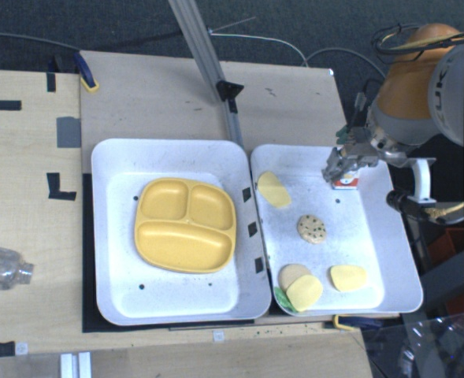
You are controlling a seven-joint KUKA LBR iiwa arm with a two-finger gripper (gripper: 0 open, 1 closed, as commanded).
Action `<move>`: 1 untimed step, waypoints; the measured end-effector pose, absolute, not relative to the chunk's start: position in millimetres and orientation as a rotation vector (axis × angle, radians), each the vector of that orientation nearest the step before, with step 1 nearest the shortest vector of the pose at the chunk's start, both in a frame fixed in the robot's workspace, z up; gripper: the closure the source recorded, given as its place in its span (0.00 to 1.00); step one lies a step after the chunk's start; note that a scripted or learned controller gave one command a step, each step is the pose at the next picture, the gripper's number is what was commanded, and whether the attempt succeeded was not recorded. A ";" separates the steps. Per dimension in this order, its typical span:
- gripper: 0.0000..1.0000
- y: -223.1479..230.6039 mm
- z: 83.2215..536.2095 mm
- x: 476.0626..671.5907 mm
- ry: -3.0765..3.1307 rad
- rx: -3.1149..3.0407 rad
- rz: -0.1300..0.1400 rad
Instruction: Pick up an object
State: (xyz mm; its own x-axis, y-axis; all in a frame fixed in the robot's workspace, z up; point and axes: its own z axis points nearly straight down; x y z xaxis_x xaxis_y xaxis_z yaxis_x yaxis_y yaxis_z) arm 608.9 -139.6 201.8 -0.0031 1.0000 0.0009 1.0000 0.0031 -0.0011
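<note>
Cookie: round, tan, dark-speckled, flat in right bin.

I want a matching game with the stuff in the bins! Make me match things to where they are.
Things:
1. yellow divided plate
2. chocolate chip cookie
3. clear plastic bottle
4. gripper

Places:
A. lying on the bench, outside the bins
B. middle of the right bin
C. over the right bin's far corner
D. in the left bin

Pairs: 1-D, 2-B, 3-A, 4-C
</note>
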 end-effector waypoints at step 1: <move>1.00 -139.9 196.7 558.8 -2.218 -2.220 0.006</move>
State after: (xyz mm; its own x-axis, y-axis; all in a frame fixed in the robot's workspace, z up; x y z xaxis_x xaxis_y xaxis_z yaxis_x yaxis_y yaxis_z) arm 558.8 -139.9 196.7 0.0006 1.0000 -0.0004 1.0000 -0.0006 -0.0051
